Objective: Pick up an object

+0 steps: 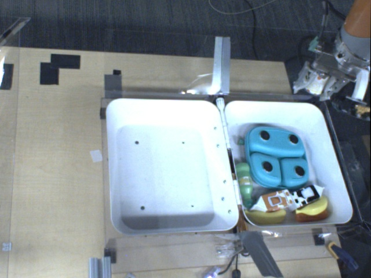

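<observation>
up at the far right corner, my pincer (324, 80) hangs above the surface (52, 172), outside the right bin (330, 132) and just past its far rim; whether it is wide or narrow i cannot tell from this slant, and i see nothing gripped in it; my grey arm with its orange band (358, 17) reaches in from the right edge; the things to pick all lie in the right bin; a blue moulded tray with dark holes (275, 155) sits in the middle, tilted a little; just beside its left edge rests a green object (243, 178), close to the wall between the bins; along the near wall a yellow fruit-like piece (268, 216) and a yellow and red piece (313, 208) lie side by side, with a small orange, white and black item (290, 198) on top between them, touching the tray's near edge; the left bin (162, 167) stands beside it, sharing the middle divider.
</observation>
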